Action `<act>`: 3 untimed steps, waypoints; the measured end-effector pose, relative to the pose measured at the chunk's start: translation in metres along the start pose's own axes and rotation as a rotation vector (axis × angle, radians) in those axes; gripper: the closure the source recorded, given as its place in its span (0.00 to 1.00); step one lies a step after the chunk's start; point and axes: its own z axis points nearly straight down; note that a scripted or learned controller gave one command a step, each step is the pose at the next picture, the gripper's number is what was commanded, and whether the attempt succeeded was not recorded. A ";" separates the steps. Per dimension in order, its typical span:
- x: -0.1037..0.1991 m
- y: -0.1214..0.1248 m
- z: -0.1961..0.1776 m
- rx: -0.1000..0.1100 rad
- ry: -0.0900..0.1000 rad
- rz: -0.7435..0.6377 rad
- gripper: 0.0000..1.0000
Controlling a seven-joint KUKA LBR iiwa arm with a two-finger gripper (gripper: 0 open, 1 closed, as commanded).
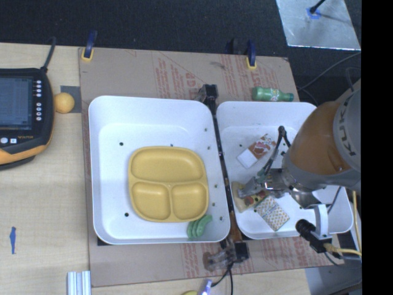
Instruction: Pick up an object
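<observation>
My gripper is low in the right bin, at its left middle, among small items; the arm's orange band and grey wrist cover much of it. Around it lie a red-and-white packet, a white card, a checkered pouch and a small reddish thing close to the fingertips. Whether anything sits between the fingers cannot be made out. In the left bin rest a yellow divided plate and a green object at the front right corner.
A green bottle lies on the cardboard behind the right bin. A teach pendant and an orange ball sit on the bench at the left. Clamps hold the cardboard's far edge. A black cable runs along the bins' shared wall.
</observation>
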 end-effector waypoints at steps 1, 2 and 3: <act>-0.002 0.009 0.000 0.002 0.001 -0.001 0.00; -0.001 0.010 -0.011 0.001 0.002 -0.006 1.00; -0.037 0.015 -0.032 0.002 0.000 0.003 1.00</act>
